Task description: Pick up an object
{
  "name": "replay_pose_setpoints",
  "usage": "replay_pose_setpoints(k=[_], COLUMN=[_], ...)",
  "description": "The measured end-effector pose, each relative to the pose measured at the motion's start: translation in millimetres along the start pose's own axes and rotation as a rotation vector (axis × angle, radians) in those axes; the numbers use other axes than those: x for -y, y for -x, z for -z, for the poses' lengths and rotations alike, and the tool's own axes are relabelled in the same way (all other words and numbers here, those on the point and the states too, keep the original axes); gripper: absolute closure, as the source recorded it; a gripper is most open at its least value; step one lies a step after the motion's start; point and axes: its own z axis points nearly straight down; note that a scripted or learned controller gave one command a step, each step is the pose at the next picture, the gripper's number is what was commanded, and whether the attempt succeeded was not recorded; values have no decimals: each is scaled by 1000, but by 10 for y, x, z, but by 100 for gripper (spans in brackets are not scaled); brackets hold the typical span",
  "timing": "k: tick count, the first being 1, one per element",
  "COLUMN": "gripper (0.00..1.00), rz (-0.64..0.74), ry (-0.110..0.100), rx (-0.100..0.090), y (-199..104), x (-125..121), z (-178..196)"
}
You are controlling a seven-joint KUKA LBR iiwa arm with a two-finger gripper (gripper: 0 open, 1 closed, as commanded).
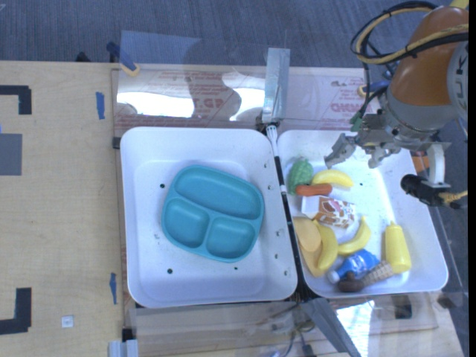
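Left half of the frame: left bin, white and shallow, bearing a teal divided plate near its middle, well apart from anything graspable. Just right of the central divider, in the right bin, a crowded heap: green leafy toy at the upper left of the pile, an orange carrot-like piece under it, a small yellow banana touching that, then a red-and-white packet, more yellow fruit lower down, a blue item and a brown cone at the bottom, a yellow bottle upright-ish at the far right. Upper right: gripper, fingers spread apart with nothing between them (hanging over bare bin floor, by the look of it). Nearest candidate: the small yellow banana, lying just down and to the left of the fingertips, long axis running roughly left-right across the frame. Likely next: a short shift down-left, then a descent with the fingers set across that axis. Risk of nudging the carrot piece alongside.
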Motion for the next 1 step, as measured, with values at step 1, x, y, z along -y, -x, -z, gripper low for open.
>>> replay_pose_setpoints(k=[1], gripper=[0], rz=[266], ry=[-1], rx=[0], y=[-516], x=[-219], z=[-258])
